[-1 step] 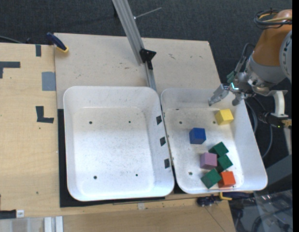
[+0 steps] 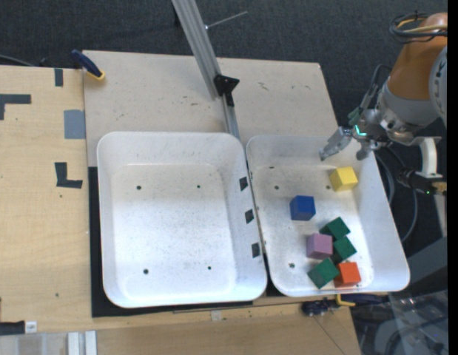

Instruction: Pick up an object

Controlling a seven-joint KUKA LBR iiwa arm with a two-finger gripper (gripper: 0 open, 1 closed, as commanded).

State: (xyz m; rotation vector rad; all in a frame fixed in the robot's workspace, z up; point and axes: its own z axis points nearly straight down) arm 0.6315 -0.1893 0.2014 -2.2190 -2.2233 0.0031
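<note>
Two shallow white bins are sitting side by side on the bench in the camera view: the left bin (image 2: 173, 220) and the right bin (image 2: 384, 235). The arm (image 2: 413, 80), grey with an orange band, is reaching in from the right and hanging over the upper right part of the right bin. The gripper (image 2: 348, 143) is hovering above the bin's upper rim area, its two fingers spread apart with nothing showing between them.

Six blocks are lying in the right bin. A yellow block (image 2: 344, 178) is resting just below the gripper, apart from it. A blue block (image 2: 302, 208) is sitting near the bin's middle, below and left of the yellow one. Lower down, a cluster is grouping closely: a purple block (image 2: 320, 245), a dark green block (image 2: 337, 231) above and right of it, a second green block (image 2: 324, 273) at the lower end, and an orange block (image 2: 348, 273) just beside that one.

A slanted metal rail (image 2: 203, 46) is running from the top of the frame down to the junction of the bins.
</note>
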